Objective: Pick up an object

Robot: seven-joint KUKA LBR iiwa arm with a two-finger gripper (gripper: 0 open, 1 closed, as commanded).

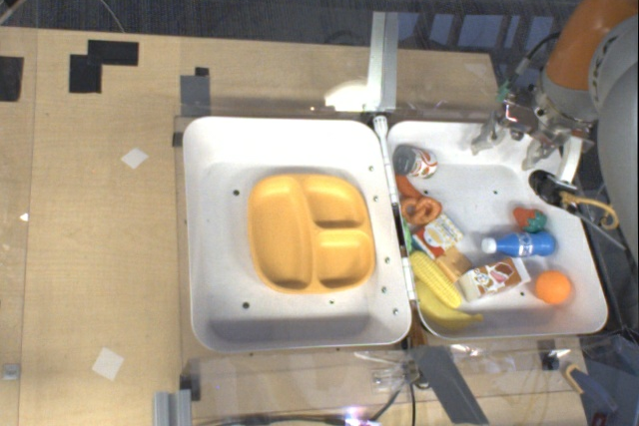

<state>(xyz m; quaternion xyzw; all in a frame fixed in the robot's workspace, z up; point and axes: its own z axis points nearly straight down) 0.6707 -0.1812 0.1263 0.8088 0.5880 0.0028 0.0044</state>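
Claw (519, 137) seen spread open, nothing held, at right bin's (599, 314) far edge; bottle (519, 245) lies nearward, long axis left-right.

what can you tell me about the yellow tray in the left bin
The yellow tray looks like moulded plastic, glossy, with rounded corners. It has three compartments: one long one on its left side and two smaller ones stacked on its right. It lies flat, open side up, near the middle of the left bin, resting on the bin's white floor. Nothing lies in it, and nothing else touches it.
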